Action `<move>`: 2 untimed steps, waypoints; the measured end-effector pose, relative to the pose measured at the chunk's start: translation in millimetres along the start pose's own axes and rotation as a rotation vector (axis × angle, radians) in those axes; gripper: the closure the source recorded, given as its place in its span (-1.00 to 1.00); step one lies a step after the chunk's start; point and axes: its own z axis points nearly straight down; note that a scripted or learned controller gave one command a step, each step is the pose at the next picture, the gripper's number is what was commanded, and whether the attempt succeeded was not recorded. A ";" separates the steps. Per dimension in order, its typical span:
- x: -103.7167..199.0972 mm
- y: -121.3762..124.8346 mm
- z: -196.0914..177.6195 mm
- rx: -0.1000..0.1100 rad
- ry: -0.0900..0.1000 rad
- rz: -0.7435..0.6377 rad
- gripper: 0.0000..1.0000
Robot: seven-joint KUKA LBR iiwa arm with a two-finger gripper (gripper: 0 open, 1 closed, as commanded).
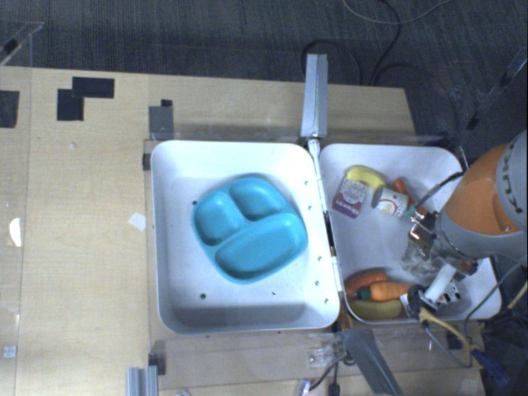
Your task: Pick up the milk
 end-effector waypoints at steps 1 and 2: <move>47.1 -30.2 -208.7 0.011 -0.004 -0.326 1.00; 80.8 -66.7 -189.1 0.012 0.000 -0.811 1.00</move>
